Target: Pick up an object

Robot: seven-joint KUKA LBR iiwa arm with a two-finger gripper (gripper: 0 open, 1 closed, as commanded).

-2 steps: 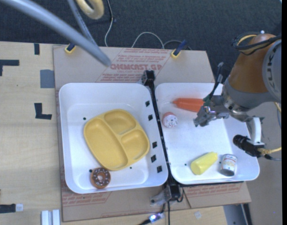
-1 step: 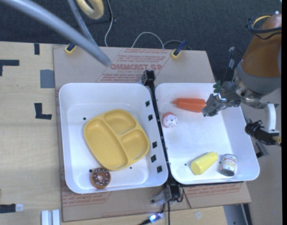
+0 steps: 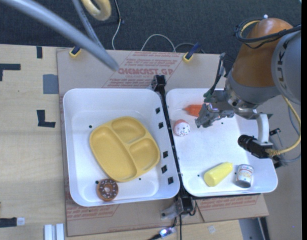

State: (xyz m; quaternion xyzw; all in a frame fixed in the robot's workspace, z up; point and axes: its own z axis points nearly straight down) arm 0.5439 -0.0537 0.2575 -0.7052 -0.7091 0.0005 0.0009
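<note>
The gripper [image 3: 209, 115] hangs low over the right bin [image 3: 221, 144] with nothing visibly between its fingers, though whether they stand apart or together I cannot tell, since the dark fingers blur together from above. Just beside it lies an orange piece [image 3: 194, 109], with a white ball [image 3: 182, 128] near the divider, and a yellow block [image 3: 217, 174] and a small can [image 3: 244, 176] well apart at the bin's near edge; the left bin [image 3: 75, 134] holds a yellow tray [image 3: 124, 147] and a donut [image 3: 107, 189]. Judging from this, nothing is lifted yet: the grasp and the raise are both left, most likely on the orange piece.
</note>
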